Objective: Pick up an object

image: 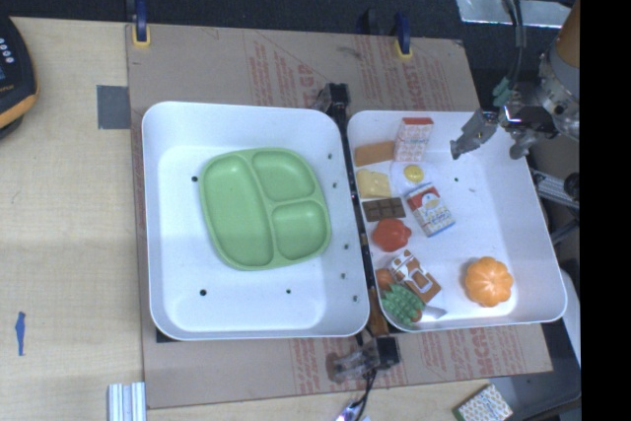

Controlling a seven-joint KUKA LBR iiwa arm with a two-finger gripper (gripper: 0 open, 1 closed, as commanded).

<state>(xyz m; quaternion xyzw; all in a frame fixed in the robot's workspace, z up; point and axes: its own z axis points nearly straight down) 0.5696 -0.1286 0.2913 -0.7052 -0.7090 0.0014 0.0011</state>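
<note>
White plastic forms both shallow bins on the bench. The left bin (168, 212) occupies the centre-left of the frame and contains a green divided plate (264, 207), lying flat with three compartments. The right bin (513, 222) sits immediately beside it, the two rims meeting along the centre line.

Contents of the right bin are grouped along its left side. From upper to lower: a red-and-white carton (414, 138) near the top, a tan slab (374, 154) just left of it, a pale yellow block (373, 182), a small yellow round piece (414, 175), a dark brown bar (383, 208), a red-and-white box (431, 210) lying tilted, a red tomato-like item (391, 234), a brown-and-white packet (414, 276) and a green leafy item (401, 302) at the lower left corner. An orange pumpkin-like object (488, 281) lies apart from the rest, at the lower right of this bin.

The gripper (493, 135) is at the upper right of the frame, over the top right corner of the right bin. Its two fingers are spread wide, with nothing between them. It is well apart from every object in the bin.
</note>
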